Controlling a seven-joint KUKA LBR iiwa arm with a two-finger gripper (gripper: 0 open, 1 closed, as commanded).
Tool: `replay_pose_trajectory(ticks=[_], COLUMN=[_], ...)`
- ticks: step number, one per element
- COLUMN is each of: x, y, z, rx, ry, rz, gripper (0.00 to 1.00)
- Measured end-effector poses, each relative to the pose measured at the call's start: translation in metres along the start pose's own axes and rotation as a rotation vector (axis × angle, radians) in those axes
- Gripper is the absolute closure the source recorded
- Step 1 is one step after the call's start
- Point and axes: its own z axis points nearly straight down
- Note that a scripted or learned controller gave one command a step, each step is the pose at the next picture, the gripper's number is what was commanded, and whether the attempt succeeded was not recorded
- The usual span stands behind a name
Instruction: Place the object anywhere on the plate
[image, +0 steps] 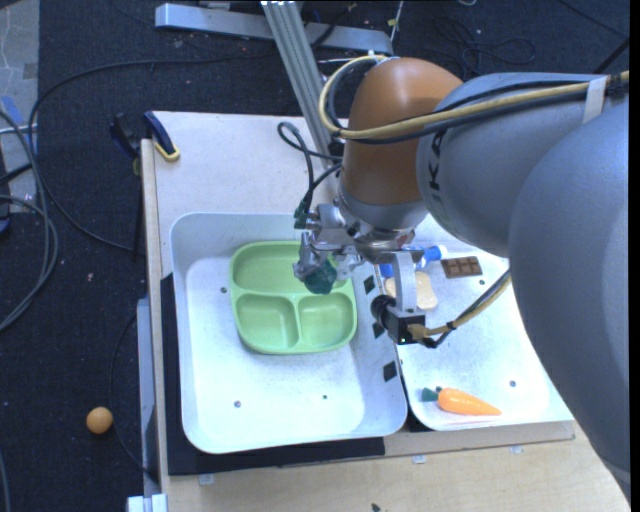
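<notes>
A light green divided plate (290, 300) lies in the left white bin (250, 400). My gripper (316, 268) hangs over the plate's upper right rim, under the orange band of the arm. A small dark green object (321, 280) sits between its fingertips, just above the plate's top compartment. The fingers are shut on it. The arm hides most of the object's shape.
The right bin (500, 370) holds an orange carrot (467, 402) near its front edge, a brown chocolate bar (461, 267), a small blue item (431, 255) and a tan piece (426, 293). An orange ball (98, 420) lies on the dark floor at left.
</notes>
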Motion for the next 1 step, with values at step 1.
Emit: replay_pose_trajectory(ticks=[1], x=[-0.0021], y=[0.0012], z=[-0.0005], rx=[-0.002], ry=[-0.001], rz=[0.004], gripper=[0.00])
